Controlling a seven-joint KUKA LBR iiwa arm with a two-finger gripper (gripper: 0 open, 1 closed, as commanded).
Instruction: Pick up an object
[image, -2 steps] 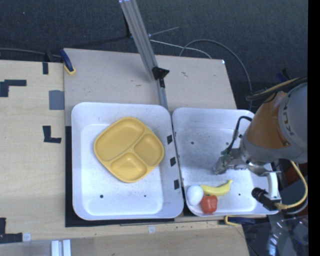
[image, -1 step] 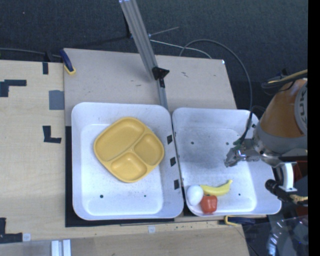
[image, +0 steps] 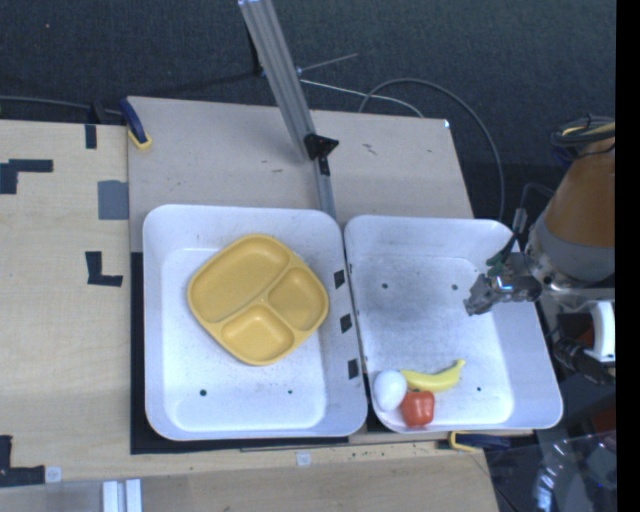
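White plastic makes up both shallow bins on the tabletop (image: 250, 140), seen from the fixed camera above: the left bin (image: 165, 300) carries a yellow divided tray (image: 258, 298), while the right bin (image: 440, 240) has three small things huddled in its near-left corner, a banana (image: 434, 377), a white egg-like ball (image: 389, 388) and a red pepper-like piece (image: 419, 407), all touching or just beside one another and close against the bin's front rim. The gripper (image: 484, 296) hangs over the right bin's far-right part, near its right wall, with nothing between its jaws; how wide they stand cannot be told at this size. From there the cluster lies toward the camera and to the view's left (well apart, across bare bin floor). The banana's long axis runs roughly left to right, tilting up at its right end, so a grasp across its short width looks likeliest. Open floor gives room to travel; the corner walls and crowded neighbours could hinder the closing.
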